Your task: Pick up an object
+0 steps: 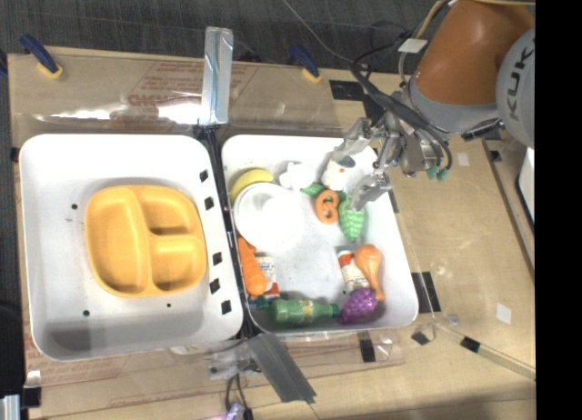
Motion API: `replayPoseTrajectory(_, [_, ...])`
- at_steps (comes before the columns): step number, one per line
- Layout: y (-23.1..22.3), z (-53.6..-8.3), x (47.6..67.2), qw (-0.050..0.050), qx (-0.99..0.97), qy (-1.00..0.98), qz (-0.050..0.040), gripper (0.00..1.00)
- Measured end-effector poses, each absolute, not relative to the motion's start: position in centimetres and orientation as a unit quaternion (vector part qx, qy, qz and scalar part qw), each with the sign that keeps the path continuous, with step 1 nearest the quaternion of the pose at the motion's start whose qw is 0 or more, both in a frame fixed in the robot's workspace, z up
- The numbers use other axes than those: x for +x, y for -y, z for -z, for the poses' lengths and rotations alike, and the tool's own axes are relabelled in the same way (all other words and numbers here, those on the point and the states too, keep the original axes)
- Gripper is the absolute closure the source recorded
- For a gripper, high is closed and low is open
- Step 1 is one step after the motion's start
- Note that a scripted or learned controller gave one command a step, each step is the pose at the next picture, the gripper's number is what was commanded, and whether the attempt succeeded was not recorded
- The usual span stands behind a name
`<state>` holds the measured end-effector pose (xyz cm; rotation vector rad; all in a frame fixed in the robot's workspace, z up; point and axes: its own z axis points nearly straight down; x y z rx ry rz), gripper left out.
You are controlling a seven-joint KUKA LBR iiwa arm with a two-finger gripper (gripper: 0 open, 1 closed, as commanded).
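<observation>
My gripper (362, 171) hangs over the far right part of the right bin (406, 268), fingers apart. A small white toy with an orange spot (337, 173) sits right at the fingers; I cannot tell whether they touch it. Just in front of it lie an orange ring (327, 206) and a green bunch (352, 222). Further toys lie in this bin: a white bowl (269, 215), a yellow piece (250, 178), a carrot (249, 266), a green bottle (301, 311), purple grapes (361, 305) and an orange toy (369, 265).
The left bin (45, 255) holds a yellow divided tray (145, 236). The arm's grey and orange body (468, 50) rises at the right, with cables trailing past the bin's far rim. A metal strip (216, 73) stands at the divider between the bins.
</observation>
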<state>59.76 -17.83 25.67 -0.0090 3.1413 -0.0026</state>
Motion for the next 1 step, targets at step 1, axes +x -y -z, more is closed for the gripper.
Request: replayPoseTrajectory(1, [20.15, -13.01, 55.51, -0.004, -0.039, -0.999, -0.0019, 0.00])
